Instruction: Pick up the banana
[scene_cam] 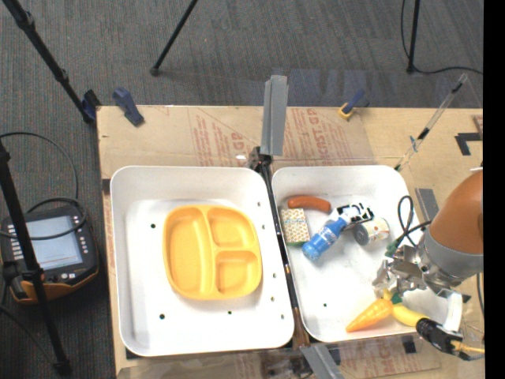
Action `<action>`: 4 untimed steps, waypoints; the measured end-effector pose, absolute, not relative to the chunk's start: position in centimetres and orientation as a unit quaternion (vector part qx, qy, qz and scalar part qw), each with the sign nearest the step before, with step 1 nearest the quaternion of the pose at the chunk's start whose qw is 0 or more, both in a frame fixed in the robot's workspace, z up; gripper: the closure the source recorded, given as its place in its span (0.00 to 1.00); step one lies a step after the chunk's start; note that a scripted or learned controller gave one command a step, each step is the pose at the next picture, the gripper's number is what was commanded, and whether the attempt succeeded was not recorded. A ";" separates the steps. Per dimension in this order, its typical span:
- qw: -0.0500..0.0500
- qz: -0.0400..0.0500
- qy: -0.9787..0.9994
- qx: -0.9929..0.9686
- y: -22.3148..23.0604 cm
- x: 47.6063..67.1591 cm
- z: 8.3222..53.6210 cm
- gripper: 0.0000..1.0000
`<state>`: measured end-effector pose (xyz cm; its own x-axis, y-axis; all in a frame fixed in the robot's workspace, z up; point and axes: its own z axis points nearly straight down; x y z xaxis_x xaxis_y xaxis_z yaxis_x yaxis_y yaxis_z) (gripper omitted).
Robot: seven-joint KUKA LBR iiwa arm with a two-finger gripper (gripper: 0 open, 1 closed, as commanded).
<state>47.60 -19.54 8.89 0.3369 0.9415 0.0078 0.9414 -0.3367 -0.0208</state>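
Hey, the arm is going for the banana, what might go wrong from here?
The yellow banana lies against the orange carrot in the right white bin's near corner, so the gripper may catch the carrot instead. The bin wall close by could also block a clean approach.
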 end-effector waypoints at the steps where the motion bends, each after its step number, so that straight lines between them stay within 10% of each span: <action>1: 0.013 0.002 -0.576 -0.817 -19.4 47.6 8.9 0.00; 2: 0.012 0.000 -0.623 -0.782 -19.6 47.6 8.3 0.00; 3: 0.011 0.002 -0.622 -0.783 -19.8 47.6 8.9 1.00; 4: 0.003 0.003 -0.573 -0.819 -18.9 51.3 19.3 1.00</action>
<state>51.29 -18.92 19.29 0.3427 0.9395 -0.0011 0.9394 -0.3427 -0.0085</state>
